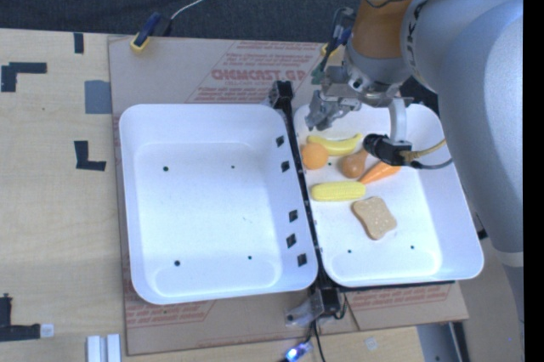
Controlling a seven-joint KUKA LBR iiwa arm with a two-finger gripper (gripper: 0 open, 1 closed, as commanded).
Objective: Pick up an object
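Hand (326, 117) over banana (334, 144) — right bin (442, 254).

The shallow right bin (442, 254) holds 5 food pieces; the shallow left bin (204, 207) sits beside it. The curved banana-shaped piece (334, 144) lies behind the long corn-shaped piece (338, 192), with the flat bread-shaped slice (375, 217) nearest the front.

Bright, even light; soft shadows, slightly grainy.

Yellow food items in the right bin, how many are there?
2. The banana lies near the bin's far-left corner, just below the gripper. The corn cob lies nearer the camera, left of the bread slice. The arm may hide others.
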